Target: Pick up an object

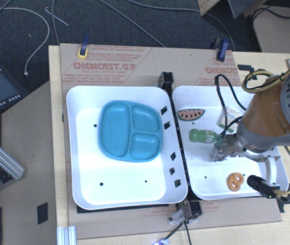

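1. The right-hand shallow white plastic bin has a few small things in it: a green bottle-shaped toy lying on its side about mid-bin, a red-and-green watermelon slice toy up near the far wall, and a little brown pretzel-looking piece near the front edge.
2. The grey gripper sits low in that same bin, just right of the green bottle and a bit toward the front. Can't honestly tell how its fingers stand from this angle, and nothing is visibly caught between them.
3. The pretzel is near the gripper but apart from it, off to its front right.
4. The arm's orange band hangs over the bin's right side, with black cables looping around it.
5. The left white bin holds a light blue divided plastic plate with three compartments, lying flat.
6. Both bins sit on a cardboard-covered worktop.
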{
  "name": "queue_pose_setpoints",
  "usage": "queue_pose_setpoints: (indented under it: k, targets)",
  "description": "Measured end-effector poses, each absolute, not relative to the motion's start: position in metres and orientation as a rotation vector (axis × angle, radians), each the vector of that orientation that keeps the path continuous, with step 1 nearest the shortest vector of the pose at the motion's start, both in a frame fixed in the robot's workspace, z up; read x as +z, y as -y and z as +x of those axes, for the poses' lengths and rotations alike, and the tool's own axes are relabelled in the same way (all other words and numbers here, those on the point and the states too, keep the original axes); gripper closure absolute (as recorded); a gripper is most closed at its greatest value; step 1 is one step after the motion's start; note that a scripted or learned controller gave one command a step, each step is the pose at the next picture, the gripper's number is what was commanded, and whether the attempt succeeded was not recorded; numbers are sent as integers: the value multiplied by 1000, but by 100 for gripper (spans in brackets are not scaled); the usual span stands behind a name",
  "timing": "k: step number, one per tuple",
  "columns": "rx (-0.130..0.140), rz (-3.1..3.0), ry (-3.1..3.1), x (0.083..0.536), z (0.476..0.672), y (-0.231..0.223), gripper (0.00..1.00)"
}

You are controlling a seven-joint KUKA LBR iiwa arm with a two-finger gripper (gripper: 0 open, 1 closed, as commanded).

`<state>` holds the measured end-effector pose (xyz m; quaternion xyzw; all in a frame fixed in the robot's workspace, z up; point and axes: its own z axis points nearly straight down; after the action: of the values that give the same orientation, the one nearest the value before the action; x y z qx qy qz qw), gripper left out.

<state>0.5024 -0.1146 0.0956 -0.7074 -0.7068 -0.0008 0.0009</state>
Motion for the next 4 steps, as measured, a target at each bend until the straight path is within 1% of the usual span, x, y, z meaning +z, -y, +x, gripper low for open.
queue_pose_setpoints:
  k: [1, 2, 3, 4]
  targets:
    - [-4, -2225, 2223, 149, 497, 123, 100]
    - [-6, -2223, 2227, 212, 496, 118, 100]
    - [-8, -2224, 2229, 274, 502, 114, 100]
    - [-3, -2213, 2227, 275, 502, 61, 100]
